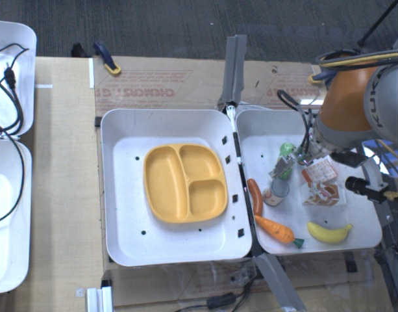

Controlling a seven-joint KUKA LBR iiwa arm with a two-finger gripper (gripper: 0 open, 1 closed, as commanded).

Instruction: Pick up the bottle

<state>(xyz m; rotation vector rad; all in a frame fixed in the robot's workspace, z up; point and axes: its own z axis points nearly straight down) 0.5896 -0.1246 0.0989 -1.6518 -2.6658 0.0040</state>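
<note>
Bottle (pixel 282 166) lies tilted in the right bin (pixel 371 236), long axis running upper-right to lower-left, immediately left of the gripper (pixel 309 156), whose state cannot be determined.

I see the bench (pixel 62 174) as a pale wood-grain surface, with a flattened brown cardboard sheet (pixel 179 83) (printed in red lettering) spread across its far part. Two shallow white bins sit side by side on it: the left bin (pixel 114 194) and the right bin (pixel 250 125), their inner walls touching along a grey divider bar (pixel 235 70) that runs away toward the far edge. A small blue-and-yellow clamp (pixel 106 58) lies on the bench near the cardboard's far left corner. At the left edge, a white tray (pixel 17 51) with black cables (pixel 7 103) rests beside the bench.
</note>
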